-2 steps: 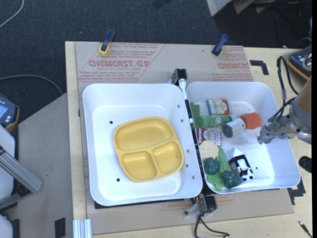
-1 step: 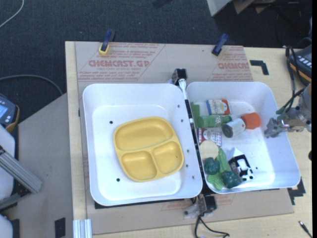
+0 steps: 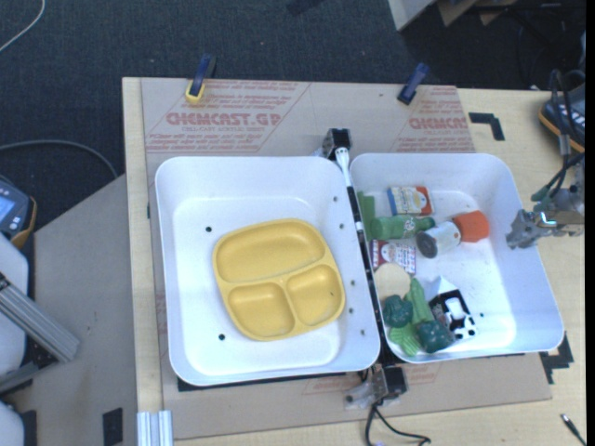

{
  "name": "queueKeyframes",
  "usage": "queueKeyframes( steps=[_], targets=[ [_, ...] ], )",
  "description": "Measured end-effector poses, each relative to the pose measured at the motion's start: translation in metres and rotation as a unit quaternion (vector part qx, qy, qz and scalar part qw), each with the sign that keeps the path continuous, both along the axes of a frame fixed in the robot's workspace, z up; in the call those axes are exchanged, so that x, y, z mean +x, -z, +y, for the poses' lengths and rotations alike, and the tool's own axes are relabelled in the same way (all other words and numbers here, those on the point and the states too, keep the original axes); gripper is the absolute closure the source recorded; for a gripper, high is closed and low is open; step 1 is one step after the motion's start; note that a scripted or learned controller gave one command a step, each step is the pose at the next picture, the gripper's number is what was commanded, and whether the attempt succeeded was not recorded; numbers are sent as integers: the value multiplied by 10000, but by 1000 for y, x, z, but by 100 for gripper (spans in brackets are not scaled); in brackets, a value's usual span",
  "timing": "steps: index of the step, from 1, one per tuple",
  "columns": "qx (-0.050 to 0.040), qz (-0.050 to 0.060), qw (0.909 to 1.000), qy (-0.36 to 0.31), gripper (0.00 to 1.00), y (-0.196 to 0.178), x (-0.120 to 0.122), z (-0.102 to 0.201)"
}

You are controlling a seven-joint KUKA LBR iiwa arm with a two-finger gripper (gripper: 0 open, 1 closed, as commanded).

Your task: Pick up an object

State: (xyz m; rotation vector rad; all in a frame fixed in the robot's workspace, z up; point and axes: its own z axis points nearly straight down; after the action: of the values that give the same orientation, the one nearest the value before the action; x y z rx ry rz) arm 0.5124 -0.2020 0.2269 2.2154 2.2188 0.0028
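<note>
Gripper [image 3: 532, 228] sits at the right bin's [image 3: 521, 319] outer rim, grip state can't tell, nothing visibly held; pickable clutter like the orange-capped bottle [image 3: 454, 233] lies piled along that bin's left side, yellow tray [image 3: 277, 275] alone in the left bin [image 3: 186, 249].

surface [image 3: 279, 110]: brown board printed with red lettering
clamps: yellow-tipped clamp [image 3: 198, 82] and blue clamp [image 3: 413, 83] at far edge
floor [image 3: 139, 17]: dark carpet, white cable [image 3: 28, 12]
</note>
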Motion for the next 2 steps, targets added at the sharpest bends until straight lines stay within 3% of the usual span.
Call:
queueKeyframes(
  steps=[2],
  targets=[
    [32, 40, 10000, -24, 100, 9, 7, 109]
  ],
)
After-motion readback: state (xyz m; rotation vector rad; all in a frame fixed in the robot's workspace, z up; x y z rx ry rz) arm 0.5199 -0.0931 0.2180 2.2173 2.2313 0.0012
